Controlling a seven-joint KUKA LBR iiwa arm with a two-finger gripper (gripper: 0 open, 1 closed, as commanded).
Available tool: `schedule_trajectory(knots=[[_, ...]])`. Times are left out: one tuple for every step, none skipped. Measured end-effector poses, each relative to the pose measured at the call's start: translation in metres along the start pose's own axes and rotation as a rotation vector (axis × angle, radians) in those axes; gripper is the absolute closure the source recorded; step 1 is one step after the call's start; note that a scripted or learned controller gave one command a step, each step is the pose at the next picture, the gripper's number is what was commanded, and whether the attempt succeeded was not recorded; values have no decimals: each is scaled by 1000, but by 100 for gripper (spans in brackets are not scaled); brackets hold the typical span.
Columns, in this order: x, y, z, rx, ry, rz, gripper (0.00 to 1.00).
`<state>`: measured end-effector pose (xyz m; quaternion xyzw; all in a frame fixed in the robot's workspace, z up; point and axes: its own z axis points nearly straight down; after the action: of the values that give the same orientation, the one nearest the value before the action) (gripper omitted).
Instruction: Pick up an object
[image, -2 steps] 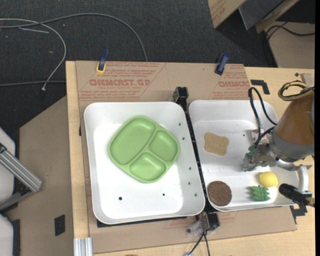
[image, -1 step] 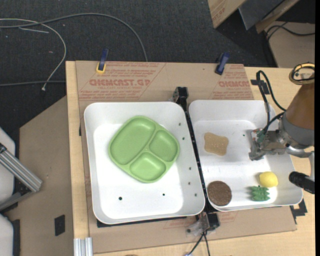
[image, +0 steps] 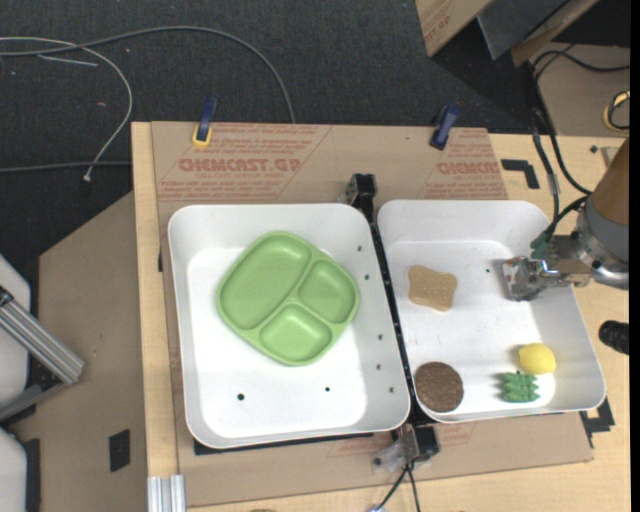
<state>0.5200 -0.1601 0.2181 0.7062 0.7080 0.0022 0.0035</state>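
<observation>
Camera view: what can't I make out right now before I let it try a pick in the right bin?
- Gripper: small and blurred over the right bin; whether it is open or shut cannot be told.
- Arm: cut off by the right edge of the camera view, so its pose is mostly unseen.
- Green toy: too small to identify.
- Brown disc: its texture is unclear, it lies by the bin's near rim.

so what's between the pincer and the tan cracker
Nothing: bare white bin floor separates the pincer from the cracker in the camera view.
</observation>
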Motion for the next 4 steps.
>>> schedule_trajectory(knots=[[0,1,-18,4,1,1,100],[47,15,-9,10,4,-3,100],[108,17,-7,11,6,-5,100],[163,37,-5,6,4,-5,100]])
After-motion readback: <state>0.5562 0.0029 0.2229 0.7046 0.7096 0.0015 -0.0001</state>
